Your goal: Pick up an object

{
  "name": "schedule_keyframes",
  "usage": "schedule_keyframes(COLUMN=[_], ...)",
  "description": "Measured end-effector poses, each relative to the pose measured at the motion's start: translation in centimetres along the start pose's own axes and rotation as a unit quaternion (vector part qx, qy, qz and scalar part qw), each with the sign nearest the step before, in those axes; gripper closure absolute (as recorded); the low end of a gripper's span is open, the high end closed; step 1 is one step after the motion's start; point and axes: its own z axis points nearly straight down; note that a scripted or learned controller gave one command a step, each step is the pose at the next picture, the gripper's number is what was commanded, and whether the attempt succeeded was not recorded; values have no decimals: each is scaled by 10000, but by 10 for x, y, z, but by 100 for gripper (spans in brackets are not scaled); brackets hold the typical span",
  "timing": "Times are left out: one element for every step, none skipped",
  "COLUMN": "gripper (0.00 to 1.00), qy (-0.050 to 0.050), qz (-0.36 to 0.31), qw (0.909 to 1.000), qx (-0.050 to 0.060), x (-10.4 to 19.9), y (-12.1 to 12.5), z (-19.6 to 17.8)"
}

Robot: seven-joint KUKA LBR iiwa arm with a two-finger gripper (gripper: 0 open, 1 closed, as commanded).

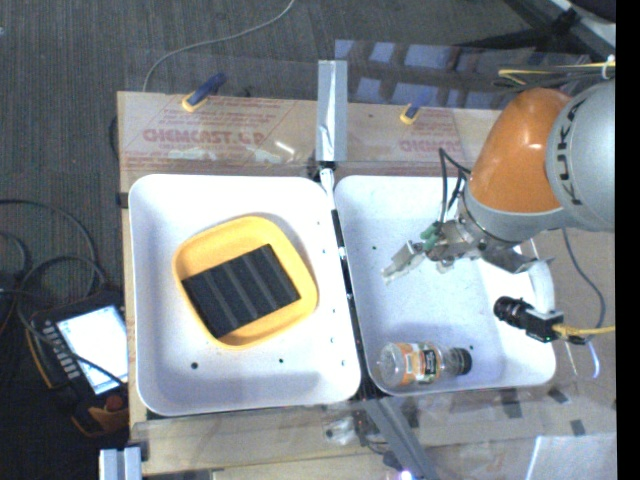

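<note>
- The pincer (402,261) hangs over the middle of the right bin (380,208), right of frame centre, its pale fingers pointing left; nothing sits between them, and I cannot tell from this angle whether they are spread or closed.
- Behind it, the grey arm with its orange band (520,163) fills the upper right of the frame.
- A small clear bottle (422,362) with a dark cap lies on its side along the lower edge of the right bin, below the pincer and well apart from it.
- The left bin (160,208) holds a yellow tray-like container (200,253) with a black ribbed insert (242,288), tilted a little, left of frame centre.
- Both bins rest side by side on the table (230,138), with a blue clip (203,91) at its upper left.
</note>
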Motion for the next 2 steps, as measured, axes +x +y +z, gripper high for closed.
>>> schedule_keyframes(gripper=[0,0], qy=[4,-1], qz=[-204,468], qw=[9998,9989], qx=[-2,4], x=[1,52], y=[46,88], z=[0,0])
